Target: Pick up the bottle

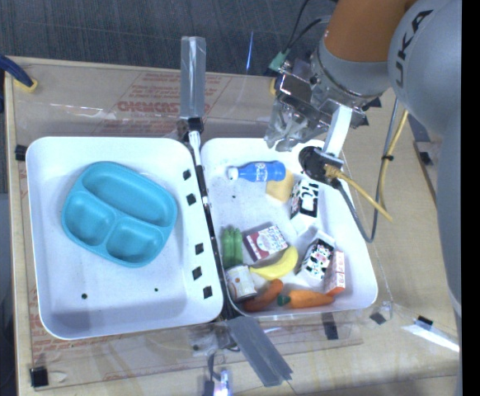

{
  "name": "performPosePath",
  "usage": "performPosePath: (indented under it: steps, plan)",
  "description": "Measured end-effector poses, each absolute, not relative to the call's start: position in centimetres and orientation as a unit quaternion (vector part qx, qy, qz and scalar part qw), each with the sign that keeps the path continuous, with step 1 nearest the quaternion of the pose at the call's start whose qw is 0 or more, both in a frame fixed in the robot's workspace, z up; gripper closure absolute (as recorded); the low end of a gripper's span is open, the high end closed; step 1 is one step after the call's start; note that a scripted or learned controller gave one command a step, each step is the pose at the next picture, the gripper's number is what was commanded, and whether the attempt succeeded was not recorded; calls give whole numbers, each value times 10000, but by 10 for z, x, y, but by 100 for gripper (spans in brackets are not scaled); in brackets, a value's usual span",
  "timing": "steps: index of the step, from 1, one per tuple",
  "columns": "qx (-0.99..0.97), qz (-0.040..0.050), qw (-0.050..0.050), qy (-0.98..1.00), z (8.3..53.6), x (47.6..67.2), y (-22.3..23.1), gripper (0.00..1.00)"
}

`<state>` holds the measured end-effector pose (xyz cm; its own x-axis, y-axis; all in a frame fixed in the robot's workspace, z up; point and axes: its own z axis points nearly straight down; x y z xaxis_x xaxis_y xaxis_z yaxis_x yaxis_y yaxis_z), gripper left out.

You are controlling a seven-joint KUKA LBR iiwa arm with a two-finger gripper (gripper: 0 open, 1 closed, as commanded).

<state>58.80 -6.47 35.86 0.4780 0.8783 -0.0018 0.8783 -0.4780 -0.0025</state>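
Orange and red crowd the lower edge of the right bin (364, 254), where a carrot (310, 299) lies along the wall nearest the camera beside a small can (241, 281), with a banana (278, 265) just above them and small printed cartons to either side; across the divider, in the left of the frame, the left bin (50, 295) bears a blue sectioned tray (120, 213); farther up the right bin, near its upper wall, the bottle (257, 172) lies on its side, clear blue with a white cap pointing left, apart from the clutter below and touching a yellow item at its right end; above and slightly right of it, at the upper rim of the bin, the gripper (288, 134) hangs from the grey and orange arm; whether its fingers are parted or closed cannot be told from this slant, and nothing is visible between them; judged from this, the pick is not yet made, with the descent onto the bottle, the closing and the lift all left to do.
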Motion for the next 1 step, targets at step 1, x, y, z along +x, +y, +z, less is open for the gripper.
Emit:
performPosePath:
  steps: [1]
  plan:
    - [-9373,34,13,-3486,246,574,-13,100]
